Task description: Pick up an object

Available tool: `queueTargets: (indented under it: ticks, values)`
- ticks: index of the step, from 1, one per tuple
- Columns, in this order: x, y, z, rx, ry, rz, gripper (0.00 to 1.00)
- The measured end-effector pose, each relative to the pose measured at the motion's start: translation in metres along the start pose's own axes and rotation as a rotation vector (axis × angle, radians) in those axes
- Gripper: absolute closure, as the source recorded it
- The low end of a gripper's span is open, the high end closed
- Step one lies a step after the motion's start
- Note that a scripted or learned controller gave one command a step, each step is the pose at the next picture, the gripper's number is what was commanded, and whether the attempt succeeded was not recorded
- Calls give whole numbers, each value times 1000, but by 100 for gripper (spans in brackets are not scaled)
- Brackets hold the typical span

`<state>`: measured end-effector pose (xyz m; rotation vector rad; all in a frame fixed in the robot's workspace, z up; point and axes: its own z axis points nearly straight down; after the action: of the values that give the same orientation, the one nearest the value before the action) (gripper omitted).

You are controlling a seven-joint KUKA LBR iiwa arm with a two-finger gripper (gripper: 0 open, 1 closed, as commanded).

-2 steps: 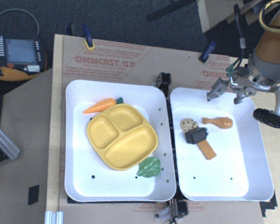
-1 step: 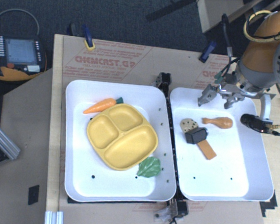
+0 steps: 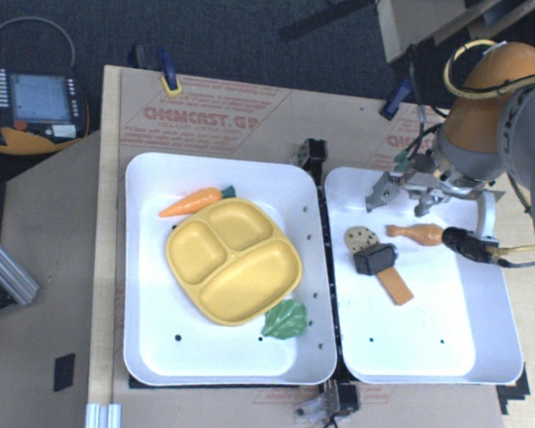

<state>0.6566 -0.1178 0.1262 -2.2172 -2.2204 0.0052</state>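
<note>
Gripper (image 3: 400,204) sits over the upper part of the right bin (image 3: 425,336), in the upper right of the frame, w/ the arm coming in from the right edge. Its two fingers look spread apart w/ nothing between them, so it's released and empty. Nearest candidate is the tan drumstick (image 3: 414,234), lying flat on the bin floor just below the gripper in the frame and a touch to the right of its midpoint. The drumstick's long axis runs approx. left-right across the picture, thin end to the left, fat end to the right. That is the relation that counts. The fingers also seem to stand apart roughly left-right, i.e. along the drumstick rather than across it, so in my judgement the wrist needs a turn before dropping, else the fingers straddle the ends and not the narrow waist. Other options in the same bin: a round tan disc (image 3: 360,236) w/ small holes, lower left of the gripper, and touching or nearly touching it a black-headed scraper (image 3: 377,259) whose tan handle slants off to the lower right. Both are low and flat, prob. harder to pinch. The left bin (image 3: 149,272) holds a yellow plate (image 3: 235,262) w/ compartments, a carrot (image 3: 191,201) at its upper-left rim and a green leaf (image 3: 286,319) at its lower right, all well apart from the gripper, so not the likely pick. Task looks not yet begun as far as lifting goes; the next step is a short descent onto the drumstick.
</note>
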Motion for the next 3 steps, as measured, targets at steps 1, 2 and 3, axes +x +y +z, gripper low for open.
queueTargets:
  ticks: [1, 2, 3]
  values:
    - [1, -1, 44, 0, 0, 0, 0]
    - [1, 1, 30, -6, -1, -1, 100]
    - [-7, 2, -17, -11, -2, 1, 100]
